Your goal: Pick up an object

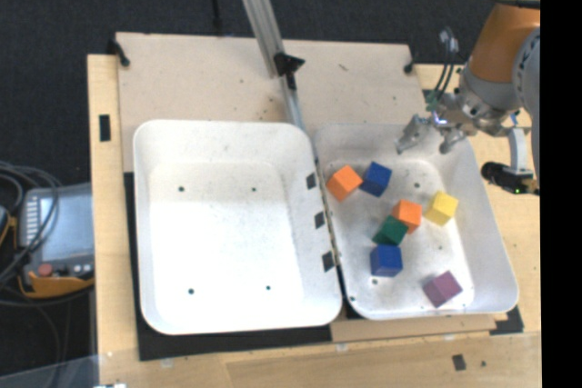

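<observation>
The arm [500,50] is cut off at right; its hand [429,137], fingers spread wide and holding nothing, hovers over the right bin's [491,241] far edge.

We see arm [505,32] entering from right, orange band above grey wrist. Gripper [427,137] hangs low at upper right, two fingers [406,139] spread apart, pointing down-left, nothing between them.
</observation>
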